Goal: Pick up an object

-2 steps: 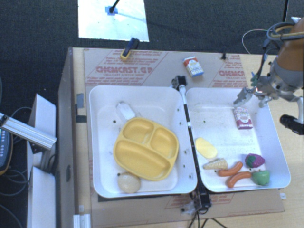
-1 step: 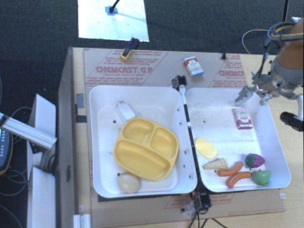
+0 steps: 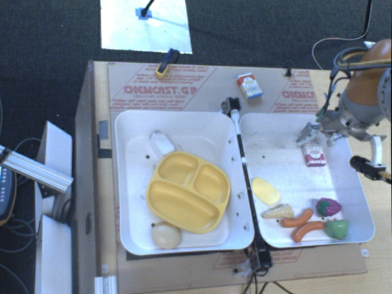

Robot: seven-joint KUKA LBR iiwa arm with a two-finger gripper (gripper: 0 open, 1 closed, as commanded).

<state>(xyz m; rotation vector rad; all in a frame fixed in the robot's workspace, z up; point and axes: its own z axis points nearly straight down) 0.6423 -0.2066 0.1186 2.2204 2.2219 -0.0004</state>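
two shallow white bins sit side by side on the bench, the left bin in the middle of the frame and the right bin toward the lower right. the arm comes in from the right edge, its orange band near the upper right corner, and its gripper hangs over the upper part of the right bin. whether the gripper is open or closed cannot be told from this slant. just below it, touching or nearly touching its tip, lies a small red and white carton on the bin floor; nothing is visibly held.

lower in the right bin a pale yellow oval piece lies near the divider, with a cream wedge just beneath it. two orange sausages lie side by side near the bottom rim, a purple piece and a green piece to their right.

in the left bin a yellow divided tray takes up the middle, tilted on a diagonal. a white piece lies at its upper left and a round beige piece at its lower left, touching the tray's edge.

outside the bins, on the board above them, stand a second red and white carton and a yellow and dark tool.
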